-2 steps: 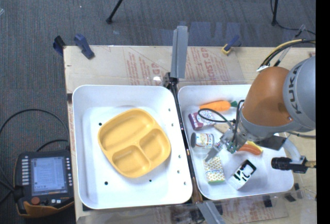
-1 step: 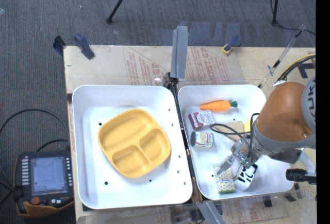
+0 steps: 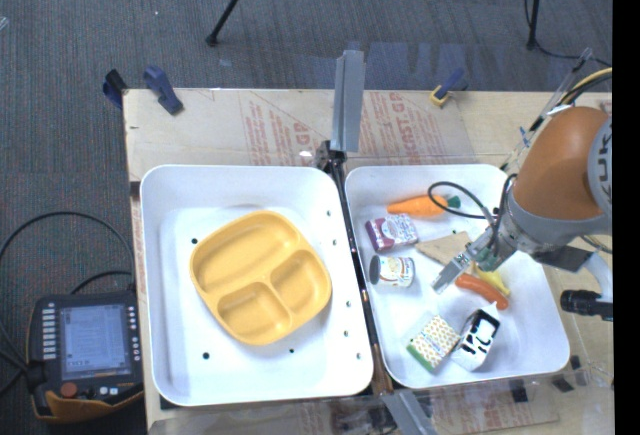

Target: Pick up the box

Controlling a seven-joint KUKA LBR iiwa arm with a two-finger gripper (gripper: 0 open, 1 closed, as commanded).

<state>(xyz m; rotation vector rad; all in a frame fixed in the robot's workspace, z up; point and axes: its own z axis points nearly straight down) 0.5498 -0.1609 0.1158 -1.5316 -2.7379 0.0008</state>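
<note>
The box [image 3: 434,342] lies in the right bin [image 3: 540,343], near the front wall, tilted on a diagonal. It shows a green and yellow pattern with a pale side. A black-and-white packet [image 3: 478,336] lies just beside it on the right, touching or nearly touching; I cannot tell which.

My gripper [image 3: 452,275] is above the middle of the same bin, well apart from the box and behind it. The two fingers point down and to the left. They stand a little apart, with nothing visible between them. Nothing is held.

Items near the gripper:
- An orange-and-yellow toy [image 3: 484,285] lies just right of the fingertips.
- A tan flat piece [image 3: 443,247] lies just behind the fingertips.
- A small white cup [image 3: 393,270] lies on its side to the left.
- A purple carton [image 3: 390,232] lies behind the cup.
- A carrot [image 3: 425,206] lies near the rear wall.

My arm [image 3: 560,173] enters from the right, with the orange band over the right bin's edge.

The left bin [image 3: 160,223] holds a yellow tray [image 3: 260,276] with three compartments, lying at an angle. The two bins meet at a divider [image 3: 357,273]. A pendant [image 3: 88,348] sits on the floor to the left of the bench.
</note>
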